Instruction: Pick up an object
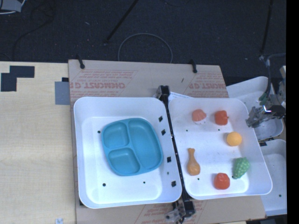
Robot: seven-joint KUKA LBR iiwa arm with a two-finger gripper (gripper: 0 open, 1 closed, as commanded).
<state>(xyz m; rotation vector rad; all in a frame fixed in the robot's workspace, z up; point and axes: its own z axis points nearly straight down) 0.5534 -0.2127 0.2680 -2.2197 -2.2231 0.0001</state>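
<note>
Blue plate (pixel 132 146): sits in the left bin (pixel 88 111); rigid and wide, so you'd find it awkward to pinch.
Drumstick (pixel 193 161): right bin (pixel 259 171), about 8 o'clock; light, hard plastic by the look. Take it across the thin neck.
Orange ball (pixel 234 138): 3 o'clock; round, likely to slip away.
Green grapes (pixel 240 167): 4 o'clock; bumpy, grips better.
Gripper (pixel 260 115): at the bin's 2 o'clock rim, carrying nothing you can see; I cannot tell how it's set.
</note>
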